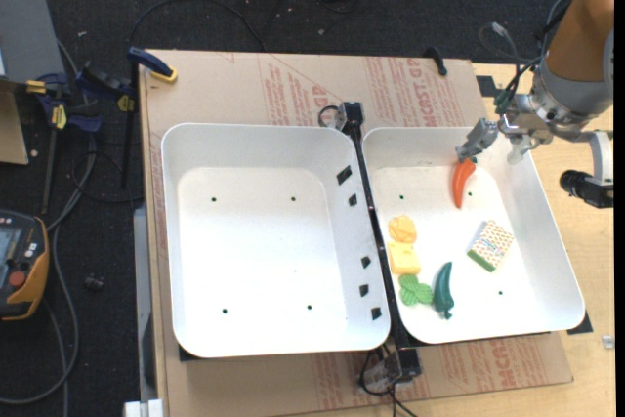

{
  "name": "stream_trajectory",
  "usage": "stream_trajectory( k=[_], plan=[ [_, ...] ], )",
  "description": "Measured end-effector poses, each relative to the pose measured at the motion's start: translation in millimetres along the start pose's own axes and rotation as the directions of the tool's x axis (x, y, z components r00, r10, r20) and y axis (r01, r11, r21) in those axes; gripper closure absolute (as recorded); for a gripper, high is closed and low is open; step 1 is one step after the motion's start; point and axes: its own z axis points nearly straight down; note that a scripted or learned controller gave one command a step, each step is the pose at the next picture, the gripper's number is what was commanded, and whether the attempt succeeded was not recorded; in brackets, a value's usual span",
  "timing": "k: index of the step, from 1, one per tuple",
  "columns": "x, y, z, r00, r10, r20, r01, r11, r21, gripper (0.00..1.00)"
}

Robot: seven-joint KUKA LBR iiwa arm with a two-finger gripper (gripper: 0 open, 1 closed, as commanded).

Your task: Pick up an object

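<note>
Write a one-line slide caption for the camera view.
Gripper above an orange carrot-like toy in the right bin, among small toys.

Hand [476, 144] holds an orange carrot [461, 183] above the right bin [547, 249].

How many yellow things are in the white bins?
2, both in the right bin near its left wall: a round yellow piece, and a blockier yellow piece just below it. Nothing seems hidden.
</note>
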Motion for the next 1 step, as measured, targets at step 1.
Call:
stream_trajectory(
  k=[1],
  plan=[
    [33.2,20.4,93.3,0.997,0.078,-0.001,-0.078,0.997,0.000,0.00]
  ],
)
